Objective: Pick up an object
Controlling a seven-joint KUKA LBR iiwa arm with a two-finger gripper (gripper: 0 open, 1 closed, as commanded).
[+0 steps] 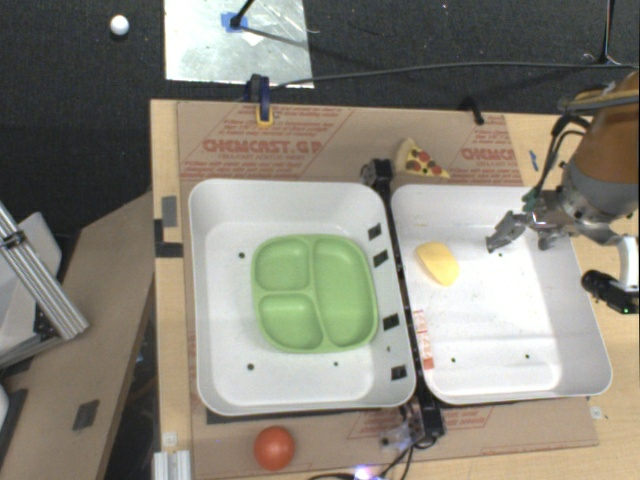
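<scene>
The gripper [503, 236] is hanging over the right bin [520, 363], fingers spread and pinching nothing, near the yellow object [438, 264].

Two white bins [215, 268] sit here, with one green divided plate [315, 293], one yellow piece [438, 264], one pizza slice toy [421, 160], one orange-red ball [274, 447] and one small white ball [120, 25].

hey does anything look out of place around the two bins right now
Yes. A pizza slice toy lies on the board behind the bins, and a red ball sits on the board in front of the left bin. Inside the bins are a green divided plate and a yellow piece.
</scene>
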